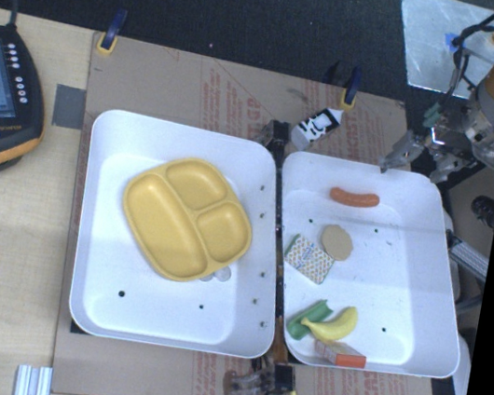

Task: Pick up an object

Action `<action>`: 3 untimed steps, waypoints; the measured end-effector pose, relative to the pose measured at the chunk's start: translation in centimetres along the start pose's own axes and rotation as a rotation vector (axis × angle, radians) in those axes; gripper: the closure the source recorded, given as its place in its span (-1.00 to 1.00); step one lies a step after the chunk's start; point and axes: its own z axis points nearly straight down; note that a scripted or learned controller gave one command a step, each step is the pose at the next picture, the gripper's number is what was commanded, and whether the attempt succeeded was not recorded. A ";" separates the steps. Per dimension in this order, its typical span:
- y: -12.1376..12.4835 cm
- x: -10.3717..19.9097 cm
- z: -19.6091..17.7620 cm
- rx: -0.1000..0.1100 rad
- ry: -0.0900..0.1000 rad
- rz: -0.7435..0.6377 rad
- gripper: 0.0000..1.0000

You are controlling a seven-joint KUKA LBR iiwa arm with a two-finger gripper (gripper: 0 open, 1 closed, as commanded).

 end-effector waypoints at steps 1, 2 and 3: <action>-3.6 5.7 14.3 0.004 0.001 -0.002 -1.00; -2.0 5.6 16.5 0.000 -0.001 -0.003 -1.00; -6.6 4.9 16.5 0.001 0.000 -0.002 -1.00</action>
